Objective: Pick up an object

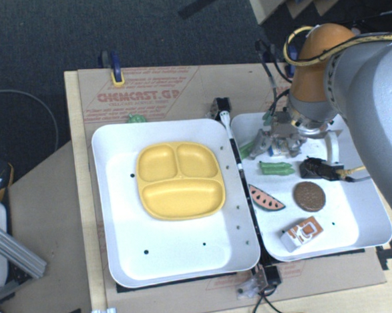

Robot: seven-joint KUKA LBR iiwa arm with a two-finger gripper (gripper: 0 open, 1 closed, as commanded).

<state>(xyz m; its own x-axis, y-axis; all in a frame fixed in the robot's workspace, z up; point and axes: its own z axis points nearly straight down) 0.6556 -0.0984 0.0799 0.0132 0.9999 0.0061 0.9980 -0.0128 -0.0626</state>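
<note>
Camera view: claw (280, 142) hangs beside the green pod (277, 168).
Pod lies just nearward of the claw, long axis left-to-right; whether the claw is spread or pressed together, I cannot tell.

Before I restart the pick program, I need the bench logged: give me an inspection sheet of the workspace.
Surface: left bin and right bin, white, on a brown board.
Job's things: in the right bin, green pod, watermelon slice, brown disc, orange-and-white box.
Clutter: yellow divided plate in the left bin.
Grippers: gripper over the right bin's far end, by the green pod.
Cables: black cable at the bench's near edge.
Surroundings: dark carpet; aluminium rail lower left.
</note>
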